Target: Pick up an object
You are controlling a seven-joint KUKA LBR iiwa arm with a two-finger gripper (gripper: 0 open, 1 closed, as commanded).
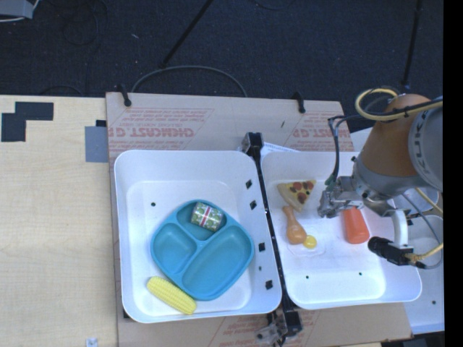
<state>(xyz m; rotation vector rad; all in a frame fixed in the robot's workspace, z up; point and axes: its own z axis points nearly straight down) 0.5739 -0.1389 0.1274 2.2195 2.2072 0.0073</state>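
The arm reaches over the right bin [405, 291], its gripper [330, 202] low near the bin's middle, just beside the orange carrot-like piece [355, 225] and close to the pizza slice [298, 191]. Whether the gripper is open or closed cannot be told; the wrist hides it. Nothing looks lifted, so this seems the approach step. Next it probably must settle over one piece, perhaps the drumstick [294, 226], and close squarely.
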